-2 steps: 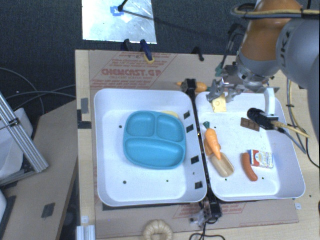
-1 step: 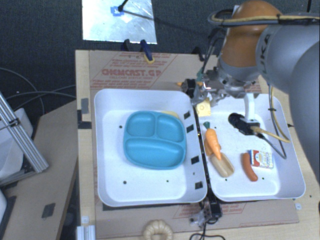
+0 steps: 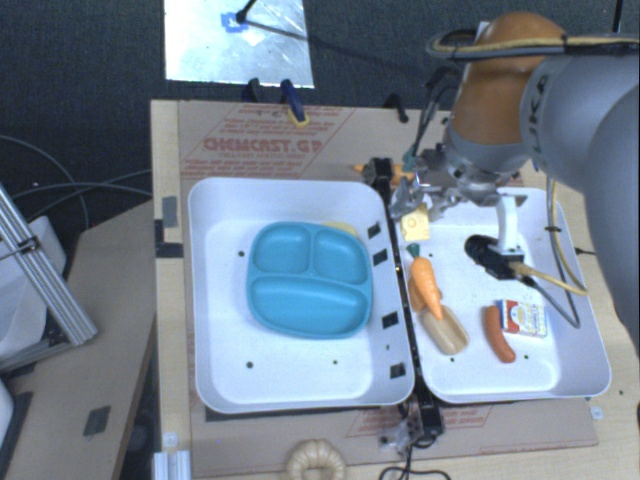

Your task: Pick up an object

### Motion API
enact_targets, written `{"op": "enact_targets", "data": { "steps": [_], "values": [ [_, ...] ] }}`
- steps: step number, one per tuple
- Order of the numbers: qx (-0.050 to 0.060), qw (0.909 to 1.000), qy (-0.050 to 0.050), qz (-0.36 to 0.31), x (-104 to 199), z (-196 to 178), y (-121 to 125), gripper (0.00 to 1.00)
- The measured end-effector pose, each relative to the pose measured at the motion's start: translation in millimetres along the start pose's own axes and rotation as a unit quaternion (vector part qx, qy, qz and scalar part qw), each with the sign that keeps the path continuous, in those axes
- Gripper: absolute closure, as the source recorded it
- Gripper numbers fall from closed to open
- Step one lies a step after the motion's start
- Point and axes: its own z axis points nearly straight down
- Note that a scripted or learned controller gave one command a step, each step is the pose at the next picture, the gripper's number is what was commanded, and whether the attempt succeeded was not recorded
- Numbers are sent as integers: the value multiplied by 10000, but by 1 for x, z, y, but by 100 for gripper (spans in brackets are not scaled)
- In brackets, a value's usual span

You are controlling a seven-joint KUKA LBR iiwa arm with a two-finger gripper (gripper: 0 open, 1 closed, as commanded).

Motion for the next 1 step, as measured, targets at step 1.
{"op": "enact_targets", "data": {
  "steps": [1],
  "values": [
    [0, 10000, 4, 0, 0, -4, -5, 100]
  ]
}}
